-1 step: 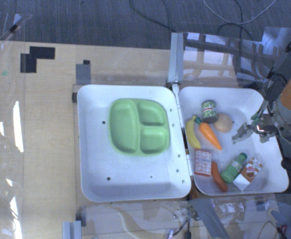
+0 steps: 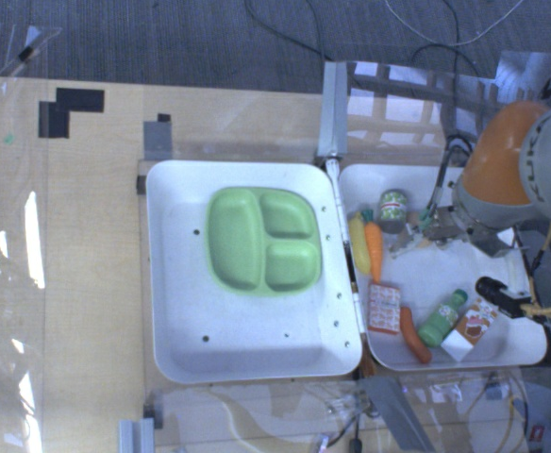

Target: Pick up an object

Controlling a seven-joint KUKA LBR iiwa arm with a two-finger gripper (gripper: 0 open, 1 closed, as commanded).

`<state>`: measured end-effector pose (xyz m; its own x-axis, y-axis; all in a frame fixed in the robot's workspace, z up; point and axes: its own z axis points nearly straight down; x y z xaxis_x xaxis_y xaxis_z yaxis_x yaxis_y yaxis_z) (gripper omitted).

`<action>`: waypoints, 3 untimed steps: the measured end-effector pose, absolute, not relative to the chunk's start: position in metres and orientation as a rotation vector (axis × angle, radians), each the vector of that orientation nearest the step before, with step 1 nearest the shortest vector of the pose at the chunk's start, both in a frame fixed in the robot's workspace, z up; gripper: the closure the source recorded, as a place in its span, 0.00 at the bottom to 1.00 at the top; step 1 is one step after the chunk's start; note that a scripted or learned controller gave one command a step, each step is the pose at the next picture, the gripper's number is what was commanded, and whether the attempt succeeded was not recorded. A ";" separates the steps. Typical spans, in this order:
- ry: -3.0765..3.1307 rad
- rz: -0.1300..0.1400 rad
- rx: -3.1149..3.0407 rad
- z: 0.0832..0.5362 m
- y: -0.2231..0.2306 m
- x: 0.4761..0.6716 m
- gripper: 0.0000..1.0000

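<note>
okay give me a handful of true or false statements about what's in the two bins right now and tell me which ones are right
1. The green divided tray lies in the left bin. True.
2. The carrot lies in the left bin beside the tray. False: it lies in the right bin, near that bin's left wall, next to a yellow item.
3. The green bottle lies in the right bin, toward its near edge. True.
4. The green tray holds the small jar. False: the jar is in the right bin, near its far edge.
5. The gripper is over the right bin. True.
</note>
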<state>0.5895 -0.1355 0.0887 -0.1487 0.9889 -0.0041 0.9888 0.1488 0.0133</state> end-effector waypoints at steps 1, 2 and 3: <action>2.487 -0.018 1.930 0.090 -0.102 0.639 0.00; 2.486 -0.016 1.923 0.102 -0.101 0.641 1.00; 2.457 -0.016 1.970 0.182 -0.033 0.663 1.00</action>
<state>0.6629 -0.0330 0.1818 -0.2170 0.9762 -0.0006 0.9761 0.2169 -0.0129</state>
